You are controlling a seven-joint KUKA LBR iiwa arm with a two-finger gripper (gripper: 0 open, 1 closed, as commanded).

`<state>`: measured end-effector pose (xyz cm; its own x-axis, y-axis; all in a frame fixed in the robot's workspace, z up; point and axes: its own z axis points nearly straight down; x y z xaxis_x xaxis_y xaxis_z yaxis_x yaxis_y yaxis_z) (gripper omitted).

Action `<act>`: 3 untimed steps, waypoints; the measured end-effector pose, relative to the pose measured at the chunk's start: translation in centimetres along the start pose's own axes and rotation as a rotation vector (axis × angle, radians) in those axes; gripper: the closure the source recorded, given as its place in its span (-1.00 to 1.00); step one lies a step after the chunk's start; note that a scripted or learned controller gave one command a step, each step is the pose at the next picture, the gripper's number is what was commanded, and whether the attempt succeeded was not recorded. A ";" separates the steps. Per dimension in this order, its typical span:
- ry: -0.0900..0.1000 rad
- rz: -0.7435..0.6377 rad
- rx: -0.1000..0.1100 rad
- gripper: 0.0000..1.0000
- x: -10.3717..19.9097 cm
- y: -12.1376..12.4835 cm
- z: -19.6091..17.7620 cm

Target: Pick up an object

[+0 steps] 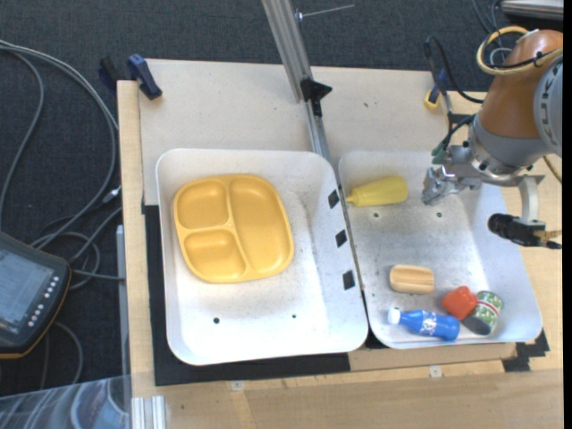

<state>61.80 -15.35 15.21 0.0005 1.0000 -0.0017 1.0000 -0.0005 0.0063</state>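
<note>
While the gripper (435,189) hangs empty, fingers a bit apart, move it left and down onto the yellow bottle (378,191)

My bench (223,105), pale wood, stands on dark carpet (63,16); black cables (36,88) trail past its left edge beside a control pendant (22,293).
</note>
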 end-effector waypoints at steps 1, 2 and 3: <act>-0.001 -0.002 -0.003 1.00 0.0 0.9 -6.3; 0.001 -0.002 0.001 1.00 0.0 1.0 -8.4; 0.003 -0.007 0.003 1.00 5.7 2.1 -8.4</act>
<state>63.88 -9.67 23.62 -0.0067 1.0000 0.0013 1.0000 0.0067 0.0037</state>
